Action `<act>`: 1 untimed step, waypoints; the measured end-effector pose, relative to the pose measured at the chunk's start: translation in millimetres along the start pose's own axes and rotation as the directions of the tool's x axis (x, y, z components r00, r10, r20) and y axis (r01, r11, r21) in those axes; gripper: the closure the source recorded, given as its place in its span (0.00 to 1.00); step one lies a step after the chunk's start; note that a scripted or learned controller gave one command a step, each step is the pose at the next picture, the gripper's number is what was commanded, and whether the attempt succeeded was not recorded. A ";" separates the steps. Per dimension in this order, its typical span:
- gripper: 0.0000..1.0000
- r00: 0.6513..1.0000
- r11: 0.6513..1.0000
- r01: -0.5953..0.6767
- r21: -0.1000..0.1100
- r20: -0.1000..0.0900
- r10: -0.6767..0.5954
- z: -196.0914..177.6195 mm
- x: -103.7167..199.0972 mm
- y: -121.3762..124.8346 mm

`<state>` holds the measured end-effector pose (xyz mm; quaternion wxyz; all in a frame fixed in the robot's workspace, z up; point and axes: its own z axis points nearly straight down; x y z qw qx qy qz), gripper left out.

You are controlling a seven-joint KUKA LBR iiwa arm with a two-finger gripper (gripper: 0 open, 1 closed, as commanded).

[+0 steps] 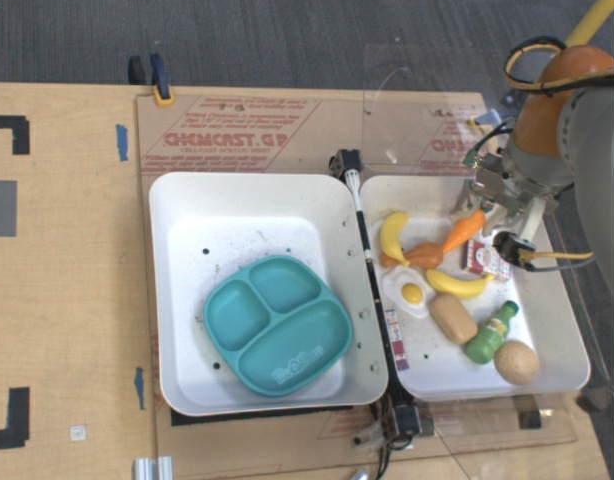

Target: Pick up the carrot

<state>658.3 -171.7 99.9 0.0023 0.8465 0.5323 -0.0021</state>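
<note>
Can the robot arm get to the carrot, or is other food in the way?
Probably yes. The gripper is right at the carrot's upper end, which sticks up free. Only its lower end lies against the bananas.

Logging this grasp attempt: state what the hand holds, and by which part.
Cannot be told. The hand sits at the upper end of the carrot in the right bin, but a grip isn't visible.

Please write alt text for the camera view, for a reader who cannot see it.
A grey robot arm reaches from the right, its pincer at the upper end of an orange carrot in the right bin, among toy foods. The left bin holds a teal divided plate.
</note>
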 end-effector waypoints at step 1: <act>1.00 0.999 0.999 -0.052 -0.010 -0.012 0.052 -96.5 52.3 -22.2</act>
